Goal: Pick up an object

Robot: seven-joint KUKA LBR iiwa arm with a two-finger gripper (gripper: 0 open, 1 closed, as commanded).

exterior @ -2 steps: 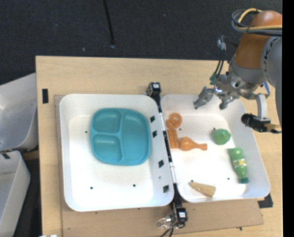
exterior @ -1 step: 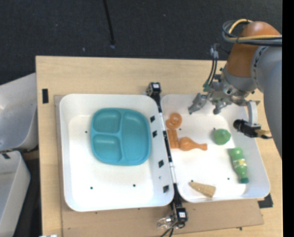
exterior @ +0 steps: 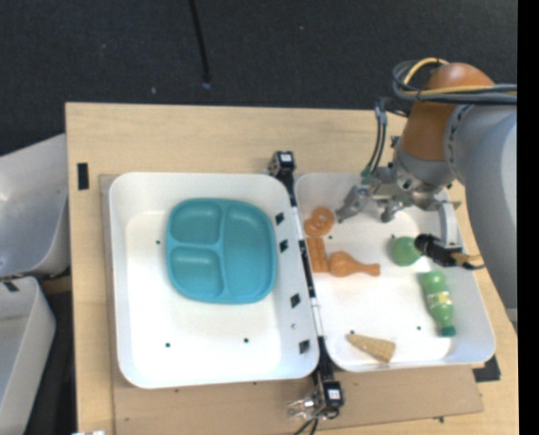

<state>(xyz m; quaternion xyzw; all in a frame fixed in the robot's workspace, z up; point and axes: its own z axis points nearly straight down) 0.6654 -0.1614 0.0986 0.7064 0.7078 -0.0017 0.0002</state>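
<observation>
Left bin [exterior: 142, 352] holds a teal divided plate [exterior: 222, 249]. In the right bin [exterior: 405, 356], an orange pear-shaped toy [exterior: 349, 265] lies below-left of the gripper [exterior: 370, 204], long axis left-right. Jaws spread, pinching nothing.

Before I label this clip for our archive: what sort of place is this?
Probably a robot grasping test bench, not a home. Two shallow white plastic bins sit clipped together on a plywood board, holding a teal divided plate and small toy items, with a grey-and-orange robot arm reaching in.
</observation>
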